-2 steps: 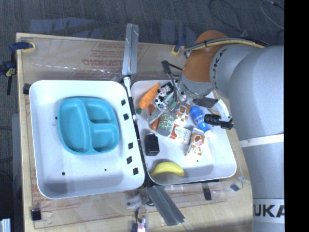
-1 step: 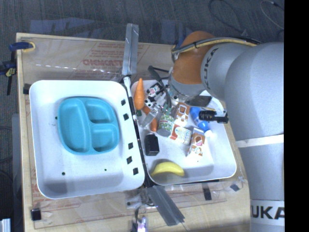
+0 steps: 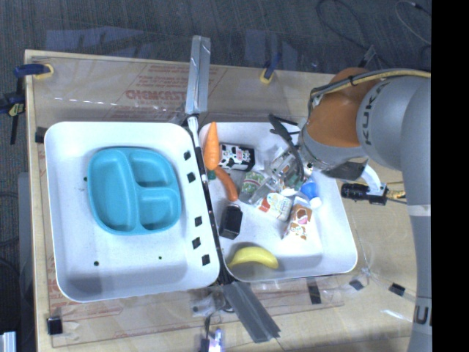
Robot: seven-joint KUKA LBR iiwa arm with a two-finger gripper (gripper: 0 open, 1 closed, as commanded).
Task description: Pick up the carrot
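Observation:
The carrot is orange with a pale green top. It lies lengthwise against the left wall of the right bin, near the far corner. A smaller orange piece lies just in front of it. My gripper hangs low over the clutter in the middle of the right bin, about a hand's width to the right of the carrot and apart from it. The grey arm with its orange band comes in from the right.
The right bin also holds a cow-print carton, a clear cup, two small cartons, a blue-capped bottle, a black box and a banana. A blue divided plate lies in the left bin.

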